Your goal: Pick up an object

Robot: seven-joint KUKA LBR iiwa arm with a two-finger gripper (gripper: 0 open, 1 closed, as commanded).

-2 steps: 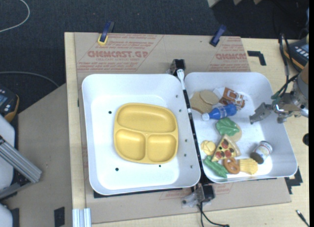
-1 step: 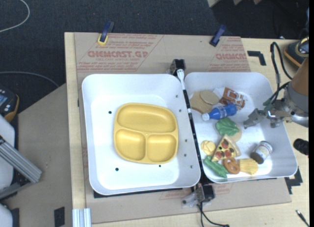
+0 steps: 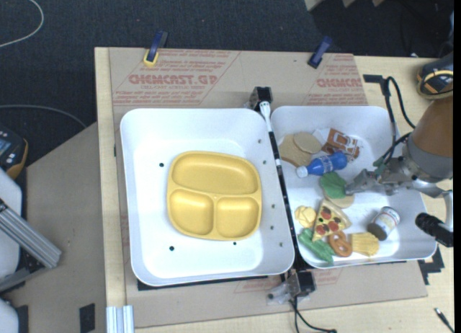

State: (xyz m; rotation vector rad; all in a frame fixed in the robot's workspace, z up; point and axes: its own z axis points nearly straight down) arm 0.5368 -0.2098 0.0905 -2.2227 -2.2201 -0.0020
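Toys (image 3: 333,225) fill the right bin (image 3: 288,119) (cardboard-topped bench (image 3: 216,72)); hand (image 3: 354,184) grip perhaps unreadable.

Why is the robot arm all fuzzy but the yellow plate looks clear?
In the camera view, the arm at the right edge is smeared, probably from moving; the yellow plate is sharp, with soft, even light and faint shine on its rim.

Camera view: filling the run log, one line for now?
arm: over right bin | gripper: beside green toy | grasp: unclear | yellow tray: in left bin
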